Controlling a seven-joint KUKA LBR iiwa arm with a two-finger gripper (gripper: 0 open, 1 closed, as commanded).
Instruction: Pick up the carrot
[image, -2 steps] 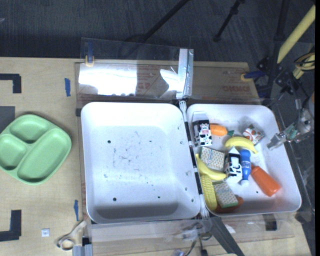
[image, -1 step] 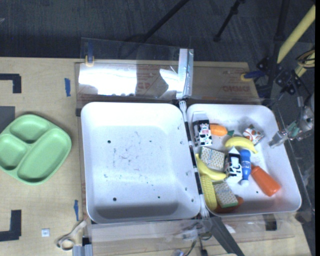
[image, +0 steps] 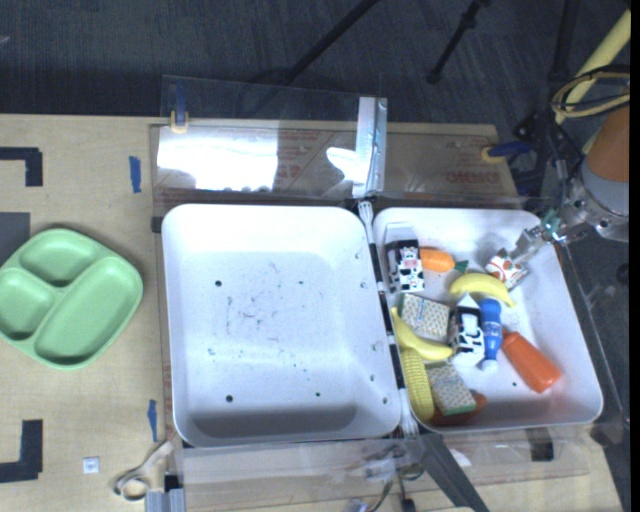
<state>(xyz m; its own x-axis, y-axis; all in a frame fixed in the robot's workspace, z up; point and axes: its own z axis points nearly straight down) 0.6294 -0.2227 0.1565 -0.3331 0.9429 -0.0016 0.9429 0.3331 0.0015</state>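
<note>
Carrot (image: 530, 362) lies in the right bin (image: 580, 330), below the claw (image: 532, 240), well apart; whether the claw is open, I cannot tell. Wooden bench (image: 90, 200) left; dark floor (image: 200, 40) beyond.

Green three-compartment plastic plate (image: 66, 297) at bench's left edge; yellow plastic bananas (image: 482, 287) and blue-capped bottle (image: 489, 333) in right white bin (image: 580, 330).
</note>
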